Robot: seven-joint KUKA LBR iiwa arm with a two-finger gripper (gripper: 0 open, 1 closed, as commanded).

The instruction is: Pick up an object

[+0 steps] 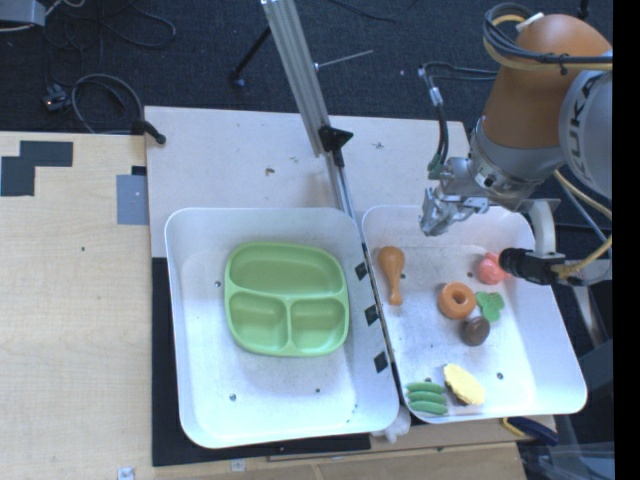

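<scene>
The gripper (440,218) hangs over the far rim of the right bin (560,388), carrying nothing, and whether it is open or closed I cannot tell from this slant. Taking the donut (457,300) as the landmark, the drumstick (390,270) lies to its left, near the bin's left wall and closest to the tool; the brown piece (474,331) sits just below and right of the donut, a green bit (490,304) just to its right, a red piece (489,268) up and right, and the pea pods (427,398) and yellow piece (463,384) well below it at the near rim. The left bin (190,368) holds a green plate (287,299). To pick well, I would choose the drumstick (it lies alone, apart from the cluster): centre above its narrow shaft, turn the wrist across it, descend straight and close before lifting. It lies below and left of the tool, not touching.
</scene>
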